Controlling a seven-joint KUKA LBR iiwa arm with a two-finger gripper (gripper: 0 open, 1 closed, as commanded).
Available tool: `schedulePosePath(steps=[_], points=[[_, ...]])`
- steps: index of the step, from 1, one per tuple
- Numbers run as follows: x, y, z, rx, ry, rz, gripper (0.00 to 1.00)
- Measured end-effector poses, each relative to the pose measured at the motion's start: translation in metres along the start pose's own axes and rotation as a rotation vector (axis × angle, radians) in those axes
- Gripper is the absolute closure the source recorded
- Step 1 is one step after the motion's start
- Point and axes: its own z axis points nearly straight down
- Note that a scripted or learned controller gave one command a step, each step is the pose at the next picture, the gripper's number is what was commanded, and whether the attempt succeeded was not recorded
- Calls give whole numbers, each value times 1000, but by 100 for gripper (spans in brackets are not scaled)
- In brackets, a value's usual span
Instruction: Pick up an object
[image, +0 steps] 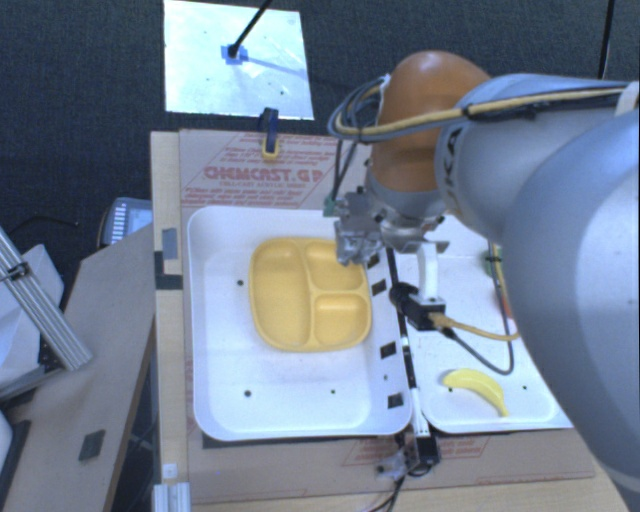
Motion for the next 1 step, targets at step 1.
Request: schedulePosePath(steps=[1], points=[[-1, 0, 0, 0, -1, 1, 0]])
